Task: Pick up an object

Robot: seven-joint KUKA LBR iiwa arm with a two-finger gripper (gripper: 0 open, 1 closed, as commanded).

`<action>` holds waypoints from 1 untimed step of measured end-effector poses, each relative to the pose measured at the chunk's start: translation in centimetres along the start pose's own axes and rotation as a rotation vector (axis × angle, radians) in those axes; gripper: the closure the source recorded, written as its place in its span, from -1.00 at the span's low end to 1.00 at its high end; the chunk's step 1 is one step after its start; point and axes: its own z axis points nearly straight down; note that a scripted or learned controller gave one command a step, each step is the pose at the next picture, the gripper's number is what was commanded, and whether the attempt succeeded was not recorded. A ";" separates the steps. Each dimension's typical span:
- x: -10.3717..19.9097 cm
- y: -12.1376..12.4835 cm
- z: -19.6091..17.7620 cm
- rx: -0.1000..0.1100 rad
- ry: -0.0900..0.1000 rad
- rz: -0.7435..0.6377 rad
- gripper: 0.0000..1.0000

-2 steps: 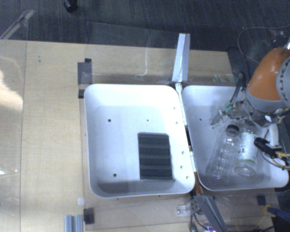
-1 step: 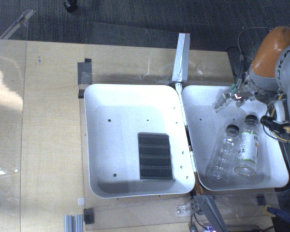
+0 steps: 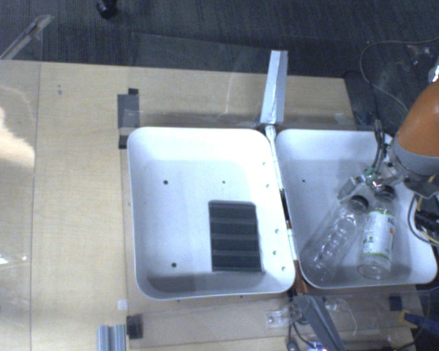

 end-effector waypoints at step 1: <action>0.1 0.4 -1.3 -0.009 -0.002 -0.001 1.00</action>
